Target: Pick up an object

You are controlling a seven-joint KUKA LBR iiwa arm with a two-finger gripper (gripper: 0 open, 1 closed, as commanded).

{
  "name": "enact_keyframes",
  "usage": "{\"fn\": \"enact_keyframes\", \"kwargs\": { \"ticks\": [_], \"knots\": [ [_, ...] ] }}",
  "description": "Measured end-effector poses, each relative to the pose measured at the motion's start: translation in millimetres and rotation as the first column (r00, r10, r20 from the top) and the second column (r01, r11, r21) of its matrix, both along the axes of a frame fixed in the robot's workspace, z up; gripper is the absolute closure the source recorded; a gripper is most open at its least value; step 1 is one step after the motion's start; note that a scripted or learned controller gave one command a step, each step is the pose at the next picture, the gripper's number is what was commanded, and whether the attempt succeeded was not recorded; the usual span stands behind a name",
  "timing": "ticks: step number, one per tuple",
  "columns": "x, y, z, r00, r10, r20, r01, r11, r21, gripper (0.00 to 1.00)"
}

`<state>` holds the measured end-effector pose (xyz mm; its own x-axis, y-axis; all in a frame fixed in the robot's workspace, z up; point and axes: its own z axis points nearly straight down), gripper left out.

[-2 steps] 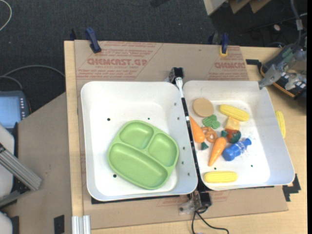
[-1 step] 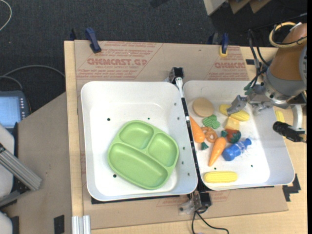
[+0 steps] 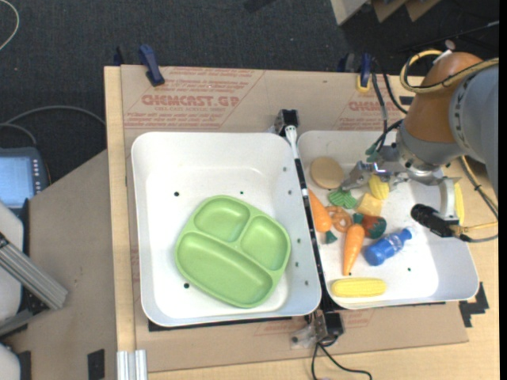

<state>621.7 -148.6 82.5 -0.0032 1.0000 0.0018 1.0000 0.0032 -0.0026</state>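
Hovering my gripper (image 3: pixel 372 174) low over the toy food in the right bin (image 3: pixel 455 271), fingers seemingly spread around a yellow piece (image 3: pixel 379 187), I need to pinch, then lift

Two white bins side by side on a brown bench (image 3: pixel 198 93). In the left bin (image 3: pixel 158 165), a green divided plate (image 3: pixel 232 249) toward its front edge. In the right bin (image 3: pixel 451 271), a heap of toy food: tan round piece (image 3: pixel 325 172) near the back left corner, two carrots (image 3: pixel 320 214) (image 3: pixel 352 249) along the left side, blue bottle (image 3: pixel 388 246) mid-bin, yellow corn cob (image 3: pixel 357 288) at the front edge. Gripper (image 3: pixel 372 179) low over the heap's back part, a yellow piece (image 3: pixel 379 187) just beside it.
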Motion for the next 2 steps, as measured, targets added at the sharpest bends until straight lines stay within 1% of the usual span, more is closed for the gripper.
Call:
{"fn": "enact_keyframes", "kwargs": {
  "ticks": [1, 2],
  "knots": [
    [1.5, -2.2, 14.2, 1.0, -0.002, 0.007, 0.002, 1.0, -0.003, 1.0],
    [19.1, 96.2, 108.5, 1.0, 0.006, 0.012, -0.006, 1.0, 0.0, 1.0]
  ]
}}
